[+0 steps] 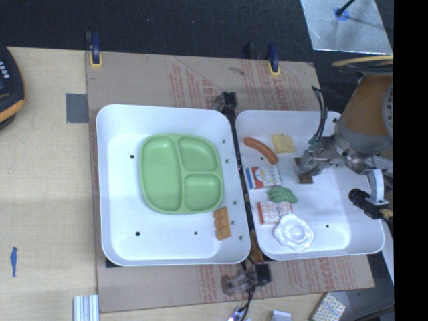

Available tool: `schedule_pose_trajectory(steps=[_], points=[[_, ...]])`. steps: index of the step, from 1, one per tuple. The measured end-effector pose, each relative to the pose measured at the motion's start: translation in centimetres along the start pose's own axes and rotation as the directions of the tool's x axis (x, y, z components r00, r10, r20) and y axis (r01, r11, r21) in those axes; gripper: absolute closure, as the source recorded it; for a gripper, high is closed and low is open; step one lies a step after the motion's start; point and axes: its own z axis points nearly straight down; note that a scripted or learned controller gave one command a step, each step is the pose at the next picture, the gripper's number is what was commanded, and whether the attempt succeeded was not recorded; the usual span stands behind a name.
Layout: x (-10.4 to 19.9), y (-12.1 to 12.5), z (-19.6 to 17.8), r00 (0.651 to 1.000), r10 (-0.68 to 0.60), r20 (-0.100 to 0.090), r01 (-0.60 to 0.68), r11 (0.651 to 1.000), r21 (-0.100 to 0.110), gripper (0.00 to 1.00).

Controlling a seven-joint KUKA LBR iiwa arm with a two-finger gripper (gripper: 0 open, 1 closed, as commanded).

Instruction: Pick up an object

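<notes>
In the right bin (334,243) lie a red sausage (260,149), a pale yellow cheese block (283,143), two small red-and-white packets (263,176) (273,210), a green leafy piece (281,194) and a white crumpled cup (293,233). My gripper (308,170) hangs low over the right part of this bin, just right of the cheese block and the upper packet. A small brown thing sits at its tip. The left bin (114,179) holds a green divided plate (180,172) and a brown cracker (221,223).
The grey arm with its orange band (364,109) comes in from the right over the right bin's far corner. Clamps (95,49) hold the cardboard sheet at the back. A dark device (8,85) lies at the bench's left edge.
</notes>
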Motion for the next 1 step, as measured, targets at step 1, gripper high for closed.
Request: schedule_pose_trajectory(steps=[1], points=[[9.42,0.76,-9.54,1.0,-0.005,-0.002,0.005,1.0,-0.013,1.0]])
